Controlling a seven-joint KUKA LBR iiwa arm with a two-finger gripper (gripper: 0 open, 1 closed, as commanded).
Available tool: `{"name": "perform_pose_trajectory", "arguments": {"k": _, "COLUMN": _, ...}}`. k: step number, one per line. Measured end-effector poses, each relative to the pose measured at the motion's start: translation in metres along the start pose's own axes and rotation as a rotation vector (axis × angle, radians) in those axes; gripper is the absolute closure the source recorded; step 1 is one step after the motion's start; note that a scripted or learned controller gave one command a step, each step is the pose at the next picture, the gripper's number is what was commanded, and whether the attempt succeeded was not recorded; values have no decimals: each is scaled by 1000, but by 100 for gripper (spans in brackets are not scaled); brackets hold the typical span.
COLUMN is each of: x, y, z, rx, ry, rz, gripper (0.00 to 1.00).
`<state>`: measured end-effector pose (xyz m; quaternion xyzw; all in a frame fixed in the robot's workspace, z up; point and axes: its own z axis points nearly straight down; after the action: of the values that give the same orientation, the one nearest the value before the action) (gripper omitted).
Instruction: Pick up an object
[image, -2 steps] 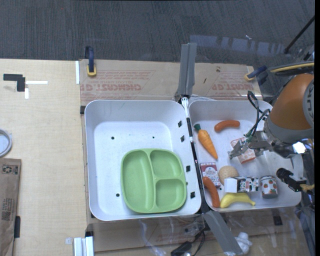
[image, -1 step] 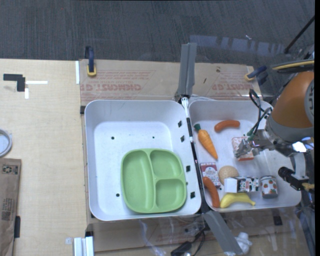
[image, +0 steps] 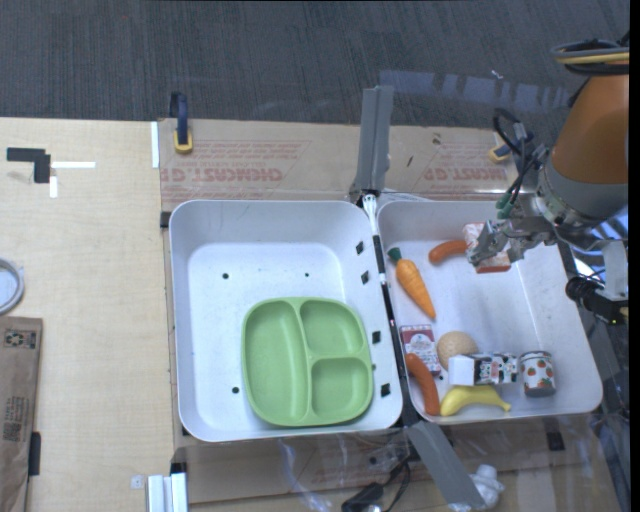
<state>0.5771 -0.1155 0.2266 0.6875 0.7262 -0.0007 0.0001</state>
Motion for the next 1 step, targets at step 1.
{"name": "perform_pose_trajectory", "arguments": {"k": 1, "x": 0, "y": 0, "z": 0, "rx": 1, "ry": 0, "rz": 0, "gripper": 0}}
